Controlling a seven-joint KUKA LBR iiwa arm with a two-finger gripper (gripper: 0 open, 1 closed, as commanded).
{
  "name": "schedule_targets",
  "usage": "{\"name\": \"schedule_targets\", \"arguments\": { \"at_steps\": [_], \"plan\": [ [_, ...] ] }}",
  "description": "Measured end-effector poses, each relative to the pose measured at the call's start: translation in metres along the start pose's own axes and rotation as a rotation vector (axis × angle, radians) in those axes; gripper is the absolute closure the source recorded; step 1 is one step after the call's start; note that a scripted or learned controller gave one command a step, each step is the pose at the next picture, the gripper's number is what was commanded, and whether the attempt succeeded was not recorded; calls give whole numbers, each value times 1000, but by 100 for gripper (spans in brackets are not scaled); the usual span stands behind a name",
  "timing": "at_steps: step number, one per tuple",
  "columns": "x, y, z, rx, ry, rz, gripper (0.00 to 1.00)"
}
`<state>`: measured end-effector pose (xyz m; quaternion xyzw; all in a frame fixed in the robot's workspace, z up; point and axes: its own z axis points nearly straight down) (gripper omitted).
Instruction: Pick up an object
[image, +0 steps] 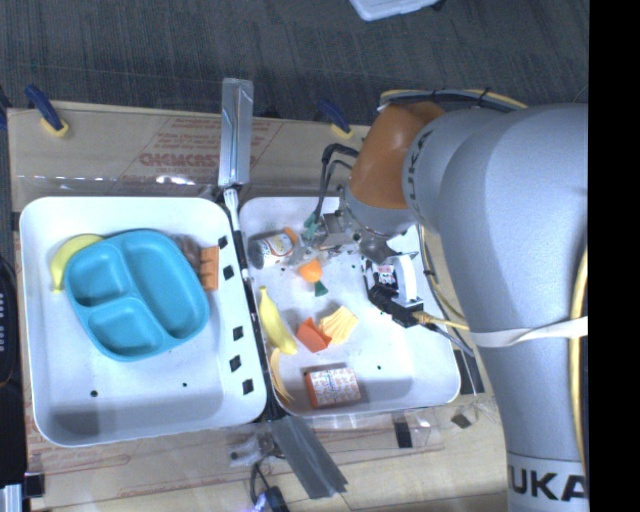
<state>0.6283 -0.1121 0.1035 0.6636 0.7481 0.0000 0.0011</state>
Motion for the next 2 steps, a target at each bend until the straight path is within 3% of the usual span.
{"name": "schedule_targets", "arguments": {
  "at_steps": [1,2],
  "plan": [
    [-45,22,11,12,3,263,100],
    [45,37,-95,-8,4,341,100]
  ]
}}
